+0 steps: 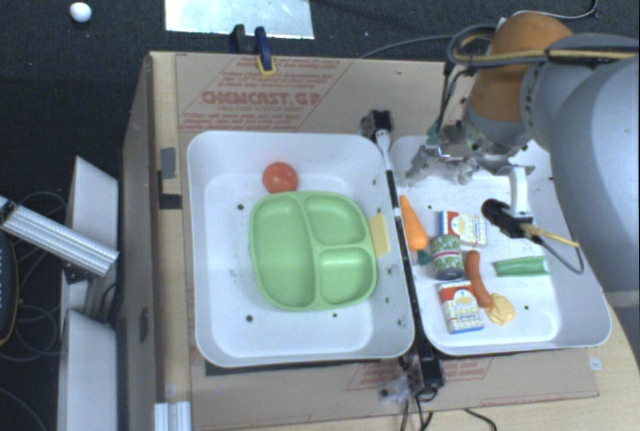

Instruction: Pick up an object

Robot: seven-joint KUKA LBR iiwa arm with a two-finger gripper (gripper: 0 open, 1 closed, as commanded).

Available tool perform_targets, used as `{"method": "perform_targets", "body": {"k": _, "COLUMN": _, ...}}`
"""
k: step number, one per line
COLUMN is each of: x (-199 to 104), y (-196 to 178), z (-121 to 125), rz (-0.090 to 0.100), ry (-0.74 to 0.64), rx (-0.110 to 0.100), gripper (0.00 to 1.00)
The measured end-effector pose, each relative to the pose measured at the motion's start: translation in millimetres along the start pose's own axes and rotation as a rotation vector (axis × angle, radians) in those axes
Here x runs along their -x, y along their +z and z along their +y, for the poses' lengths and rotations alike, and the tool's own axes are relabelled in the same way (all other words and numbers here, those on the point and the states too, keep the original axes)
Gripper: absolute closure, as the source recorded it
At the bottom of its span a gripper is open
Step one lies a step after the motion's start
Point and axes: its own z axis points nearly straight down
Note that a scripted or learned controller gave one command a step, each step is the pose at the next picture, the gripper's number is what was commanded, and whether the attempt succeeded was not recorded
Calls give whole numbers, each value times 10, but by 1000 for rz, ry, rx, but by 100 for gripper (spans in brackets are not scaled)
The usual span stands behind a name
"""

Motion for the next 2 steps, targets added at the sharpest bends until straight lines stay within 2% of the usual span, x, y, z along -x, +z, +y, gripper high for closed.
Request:
{"method": "perform_targets", "body": {"k": 1, "x": 0, "y": -113, "z": 11, "rz": 0, "ry": -1, "rx": 3, "gripper": 100}}
{"method": "perform_targets", "body": {"k": 2, "x": 0, "y": -112, "z": 10, "rz": 0, "ry": -1, "rx": 3, "gripper": 0}}
